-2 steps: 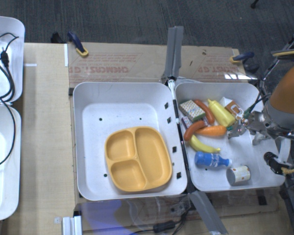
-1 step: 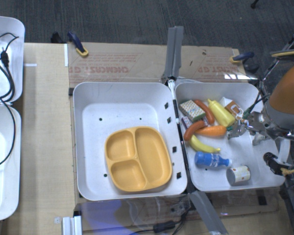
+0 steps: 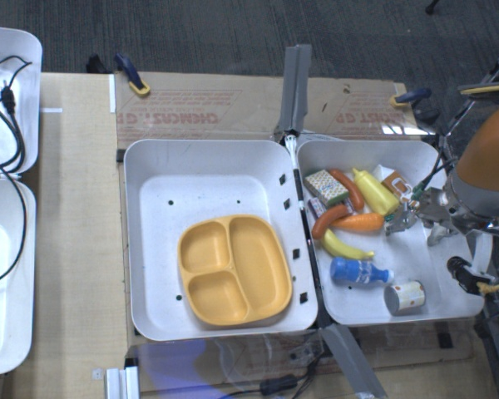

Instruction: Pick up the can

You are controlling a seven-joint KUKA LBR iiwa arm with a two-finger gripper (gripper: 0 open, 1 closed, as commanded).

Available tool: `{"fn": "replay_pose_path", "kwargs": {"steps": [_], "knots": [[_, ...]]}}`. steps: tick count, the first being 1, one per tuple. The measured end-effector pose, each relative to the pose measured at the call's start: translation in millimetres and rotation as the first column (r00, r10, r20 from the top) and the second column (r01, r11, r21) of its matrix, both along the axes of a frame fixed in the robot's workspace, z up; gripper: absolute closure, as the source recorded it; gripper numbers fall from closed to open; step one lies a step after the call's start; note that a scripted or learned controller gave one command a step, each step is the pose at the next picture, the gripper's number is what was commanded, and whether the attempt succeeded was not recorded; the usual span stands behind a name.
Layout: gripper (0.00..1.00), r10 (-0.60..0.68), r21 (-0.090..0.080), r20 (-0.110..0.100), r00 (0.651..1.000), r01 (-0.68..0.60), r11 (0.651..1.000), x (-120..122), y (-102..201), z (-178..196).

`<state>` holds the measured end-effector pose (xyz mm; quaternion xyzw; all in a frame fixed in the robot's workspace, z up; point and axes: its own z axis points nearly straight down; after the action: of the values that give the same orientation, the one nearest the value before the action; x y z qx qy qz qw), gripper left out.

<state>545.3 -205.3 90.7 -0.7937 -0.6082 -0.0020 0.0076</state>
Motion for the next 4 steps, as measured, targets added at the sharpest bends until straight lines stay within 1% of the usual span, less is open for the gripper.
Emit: {"fn": "replay_pose_path", "kwargs": {"steps": [1, 2, 3, 4], "knots": [[0.0, -0.153, -0.016, 0.005, 0.988, 0.153, 0.988, 31.4, -8.1, 69.2], [0.0, -0.162, -0.015, 0.002, 0.987, 0.162, 0.987, 16.9, 32.8, 1.3], [0.0, -0.163, -0.015, 0.003, 0.987, 0.163, 0.987, 17.1, 32.6, 1.6], [0.0, -0.263, -0.005, 0.001, 0.965, 0.263, 0.965, -14.4, 5.0, 0.9]]}}
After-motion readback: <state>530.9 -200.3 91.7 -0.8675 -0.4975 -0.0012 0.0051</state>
